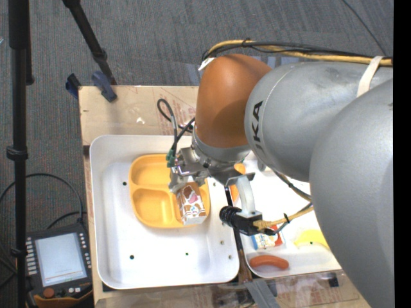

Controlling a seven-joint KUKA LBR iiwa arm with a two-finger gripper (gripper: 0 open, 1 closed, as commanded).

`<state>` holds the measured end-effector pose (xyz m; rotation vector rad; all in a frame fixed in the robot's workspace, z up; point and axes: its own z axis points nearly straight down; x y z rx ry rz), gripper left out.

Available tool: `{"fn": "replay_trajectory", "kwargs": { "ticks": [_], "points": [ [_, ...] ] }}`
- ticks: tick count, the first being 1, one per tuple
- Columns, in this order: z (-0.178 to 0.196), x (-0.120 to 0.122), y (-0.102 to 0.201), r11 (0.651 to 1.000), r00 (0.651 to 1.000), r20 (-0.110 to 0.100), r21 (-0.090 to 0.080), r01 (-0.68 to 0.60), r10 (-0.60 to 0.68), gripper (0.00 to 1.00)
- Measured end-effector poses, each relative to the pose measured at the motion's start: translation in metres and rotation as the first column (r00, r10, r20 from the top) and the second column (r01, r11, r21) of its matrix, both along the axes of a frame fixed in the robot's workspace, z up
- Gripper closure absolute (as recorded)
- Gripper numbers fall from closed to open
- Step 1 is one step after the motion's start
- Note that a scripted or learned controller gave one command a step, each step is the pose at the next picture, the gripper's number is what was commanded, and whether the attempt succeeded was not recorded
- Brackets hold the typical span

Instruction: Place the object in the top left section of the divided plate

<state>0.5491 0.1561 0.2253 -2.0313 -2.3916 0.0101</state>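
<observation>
The jaws are clamped on the small carton (192, 204), which you can see pinched beneath the gripper (186, 186) over the yellow divided plate (146, 188), at the plate's 4 o'clock edge in the left bin (115, 262). You are, by my judgement, in the carry step, and the next move calls for shifting the carton toward 10 o'clock to the plate's top left section before release. The carton hangs roughly upright, its long axis running 12 to 6 with a slight tilt.
</observation>
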Motion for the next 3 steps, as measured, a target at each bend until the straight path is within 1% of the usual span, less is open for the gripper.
{"fn": "replay_trajectory", "kwargs": {
  "ticks": [1, 2, 3],
  "points": [
    [-0.048, 0.026, -0.011, 1.000, 1.000, -0.001, 0.001, -0.021, 0.021, 1.00],
    [-0.021, 0.047, -0.007, 0.999, 0.999, 0.001, 0.001, -0.036, 0.036, 1.00],
    [-0.028, 0.041, 0.005, 0.993, 0.993, -0.002, -0.001, 0.114, -0.114, 1.00]
  ]
}}
